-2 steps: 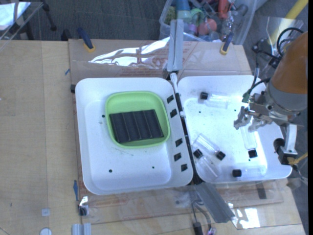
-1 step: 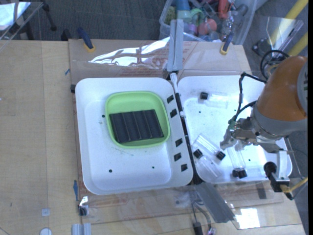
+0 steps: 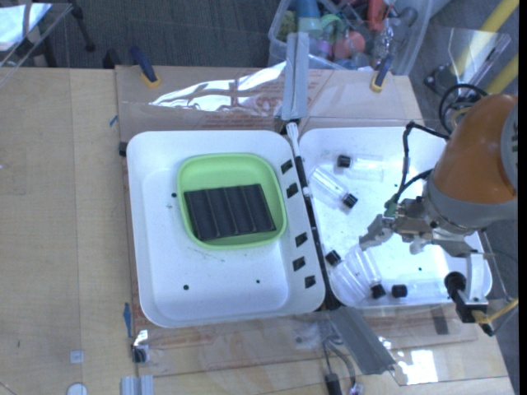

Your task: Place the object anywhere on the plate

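A green square plate point(image 3: 191, 179) sits in the left bin point(image 3: 156, 286). A black ridged slab point(image 3: 229, 211) lies flat on the plate and covers most of its middle. My gripper point(image 3: 380, 230) hangs low over the middle of the right bin point(image 3: 428, 142), pointing left, well apart from the plate. Several clear tubes with black caps lie in the right bin: one point(image 3: 331, 188) up left of the gripper, another point(image 3: 361, 164) near the back, and a clear piece point(image 3: 356, 275) just below the gripper. I see nothing clearly held.
A row of black clips point(image 3: 298, 239) runs along the divider between the bins. A small black piece point(image 3: 333, 257) lies by the divider. A clear tub of colourful items point(image 3: 346, 15) stands behind the bins. The arm's orange band point(image 3: 478, 163) overhangs the right bin's right side.
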Robot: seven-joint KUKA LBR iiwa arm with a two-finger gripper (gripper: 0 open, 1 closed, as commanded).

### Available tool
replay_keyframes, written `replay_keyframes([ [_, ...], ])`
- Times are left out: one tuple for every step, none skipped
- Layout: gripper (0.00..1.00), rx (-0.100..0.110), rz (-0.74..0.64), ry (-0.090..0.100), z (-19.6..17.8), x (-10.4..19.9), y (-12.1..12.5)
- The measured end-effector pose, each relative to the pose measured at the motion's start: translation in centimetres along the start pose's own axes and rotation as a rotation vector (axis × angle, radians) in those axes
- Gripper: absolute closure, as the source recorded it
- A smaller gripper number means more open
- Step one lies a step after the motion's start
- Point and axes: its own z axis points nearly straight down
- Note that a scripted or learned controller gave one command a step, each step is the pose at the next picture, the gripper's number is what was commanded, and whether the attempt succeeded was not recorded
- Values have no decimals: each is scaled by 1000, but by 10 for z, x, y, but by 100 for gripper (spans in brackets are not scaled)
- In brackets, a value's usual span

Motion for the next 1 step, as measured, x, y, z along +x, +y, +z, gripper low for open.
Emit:
replay_keyframes([
  [0,-5,-22,-2,-94,-65,17],
])
